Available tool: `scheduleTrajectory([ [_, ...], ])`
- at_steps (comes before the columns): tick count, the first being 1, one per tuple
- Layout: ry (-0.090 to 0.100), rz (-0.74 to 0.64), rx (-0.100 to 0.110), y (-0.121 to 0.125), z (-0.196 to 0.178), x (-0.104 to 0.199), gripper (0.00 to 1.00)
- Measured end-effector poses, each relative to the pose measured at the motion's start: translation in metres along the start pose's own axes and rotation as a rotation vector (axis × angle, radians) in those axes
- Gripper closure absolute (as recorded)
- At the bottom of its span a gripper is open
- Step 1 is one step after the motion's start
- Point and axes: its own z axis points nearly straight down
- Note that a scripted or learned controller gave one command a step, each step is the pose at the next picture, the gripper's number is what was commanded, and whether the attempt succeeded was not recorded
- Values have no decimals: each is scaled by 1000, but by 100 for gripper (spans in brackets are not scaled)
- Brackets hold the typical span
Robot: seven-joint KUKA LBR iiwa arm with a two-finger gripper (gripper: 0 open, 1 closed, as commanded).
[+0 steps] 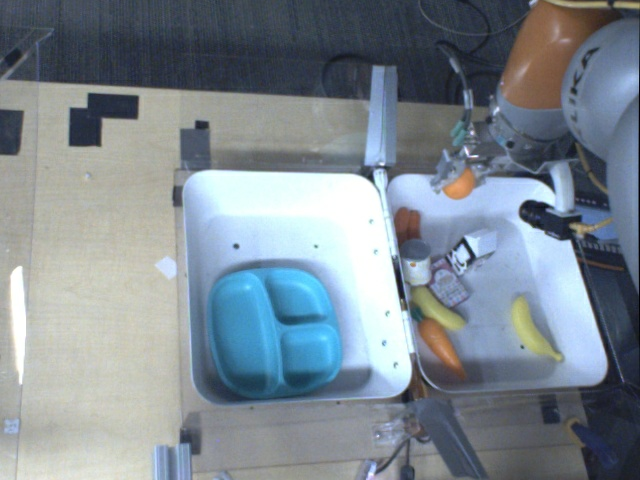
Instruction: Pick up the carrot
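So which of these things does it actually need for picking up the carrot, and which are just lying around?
Job: gripper, carrot at the right bin's front edge.
Lying about: banana, second banana, tin, small box, blue tray, orange lump by the gripper (unclear what).

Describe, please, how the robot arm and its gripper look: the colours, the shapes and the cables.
The arm is rounded and bulky, with a light grey shell and a wide orange band above the wrist. Dark letters show on the grey shell at the right edge. The gripper is small, of pale metal, and thin grey cables loop from it toward the wrist. A white and black part sticks out below the wrist.
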Motion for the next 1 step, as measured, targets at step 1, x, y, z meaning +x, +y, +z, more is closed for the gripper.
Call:
scheduleTrajectory([
  [1,-2,-7,-6,2,-11,1,100],
])
